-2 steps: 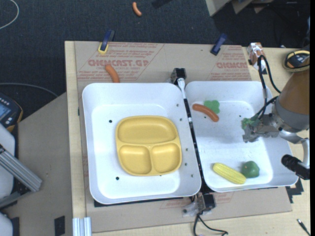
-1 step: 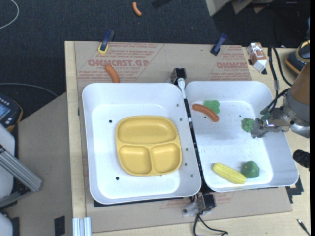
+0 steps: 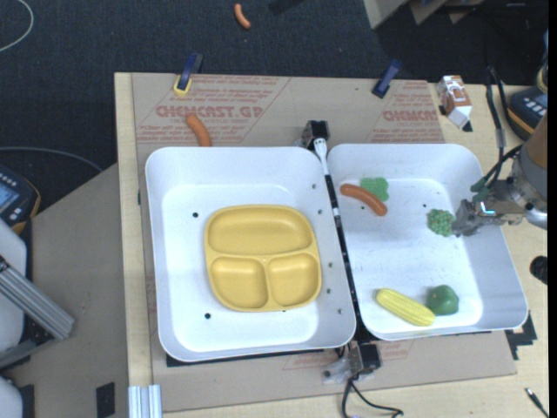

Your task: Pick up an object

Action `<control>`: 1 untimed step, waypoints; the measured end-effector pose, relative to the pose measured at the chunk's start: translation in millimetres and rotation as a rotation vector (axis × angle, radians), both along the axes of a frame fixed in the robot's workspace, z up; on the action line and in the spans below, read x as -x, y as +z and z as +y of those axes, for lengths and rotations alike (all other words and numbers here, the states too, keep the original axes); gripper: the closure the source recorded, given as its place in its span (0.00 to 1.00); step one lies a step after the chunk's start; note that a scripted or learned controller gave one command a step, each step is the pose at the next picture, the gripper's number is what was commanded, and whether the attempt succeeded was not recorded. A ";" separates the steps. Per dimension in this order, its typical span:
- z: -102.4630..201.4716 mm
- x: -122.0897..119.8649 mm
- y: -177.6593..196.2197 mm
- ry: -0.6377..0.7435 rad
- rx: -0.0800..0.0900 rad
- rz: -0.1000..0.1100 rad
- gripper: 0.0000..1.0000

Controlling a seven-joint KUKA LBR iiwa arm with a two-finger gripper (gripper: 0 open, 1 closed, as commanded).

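Note:
The right bin (image 3: 492, 259) holds several toy foods. An orange sausage (image 3: 364, 198) lies against a green leafy piece (image 3: 376, 186) near the bin's far left. A yellow corn cob (image 3: 405, 307) and a green pepper (image 3: 443, 300) sit at its near edge. A small broccoli floret (image 3: 440, 223) lies toward the bin's right side. My gripper (image 3: 464, 217) reaches in low from the right, and its tip is right against the floret. Whether the floret is gripped cannot be made out.
The left bin (image 3: 170, 233) holds a yellow divided plate (image 3: 261, 257). A second sausage (image 3: 199, 130) lies on the cardboard behind the left bin. Clamps (image 3: 185, 75) and a small box (image 3: 454, 98) sit along the far edge. Cables run at the right.

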State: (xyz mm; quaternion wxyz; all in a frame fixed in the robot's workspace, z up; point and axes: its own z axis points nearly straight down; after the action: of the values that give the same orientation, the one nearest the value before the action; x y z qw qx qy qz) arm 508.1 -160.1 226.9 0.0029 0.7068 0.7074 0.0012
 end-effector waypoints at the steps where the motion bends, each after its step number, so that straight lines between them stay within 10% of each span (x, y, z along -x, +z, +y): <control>1: 46.3 -31.9 9.3 0.005 -0.002 0.001 1.00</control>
State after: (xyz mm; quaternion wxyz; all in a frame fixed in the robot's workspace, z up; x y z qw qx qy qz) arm 540.0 -113.9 236.2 0.0019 0.7049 0.7093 0.0018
